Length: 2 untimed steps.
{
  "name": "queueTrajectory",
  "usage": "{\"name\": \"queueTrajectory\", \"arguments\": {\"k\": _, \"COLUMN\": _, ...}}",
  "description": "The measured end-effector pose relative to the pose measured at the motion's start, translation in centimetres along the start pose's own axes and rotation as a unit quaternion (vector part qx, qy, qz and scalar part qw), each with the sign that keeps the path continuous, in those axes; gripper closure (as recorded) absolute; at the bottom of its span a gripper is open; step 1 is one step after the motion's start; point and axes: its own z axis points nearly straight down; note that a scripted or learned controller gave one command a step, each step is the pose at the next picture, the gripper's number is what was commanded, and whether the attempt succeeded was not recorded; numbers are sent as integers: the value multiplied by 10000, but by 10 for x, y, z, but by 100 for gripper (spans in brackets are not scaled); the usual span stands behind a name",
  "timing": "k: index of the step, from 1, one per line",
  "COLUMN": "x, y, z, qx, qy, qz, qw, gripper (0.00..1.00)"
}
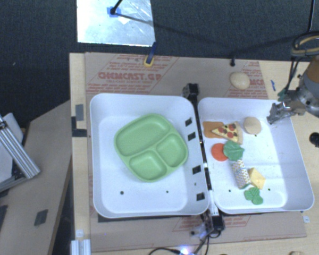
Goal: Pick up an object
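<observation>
green broccoli piece point(253, 196) sits nearest; i see the gripper point(277, 112) at approach, fingers' state unclear, next descend onto the bun point(252, 125).

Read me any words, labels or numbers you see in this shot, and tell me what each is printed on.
"CHEMCAST GP": red print on the brown board under the bins, behind the left bin.
More red print on the same board at the far right and along the near edge: too blurred to read.
Nothing readable on the green plate, the toy food or the arm.
</observation>
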Motion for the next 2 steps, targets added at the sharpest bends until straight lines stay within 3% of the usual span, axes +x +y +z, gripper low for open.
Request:
{"name": "queueTrajectory", "arguments": {"k": 1, "x": 0, "y": 1, "z": -39, "qx": 5, "qy": 3, "qz": -8, "qw": 10000, "gripper": 100}}
{"name": "queueTrajectory", "arguments": {"k": 2, "x": 42, "y": -18, "z": -47, "qx": 26, "qy": 12, "qz": -18, "qw": 10000, "gripper": 100}}
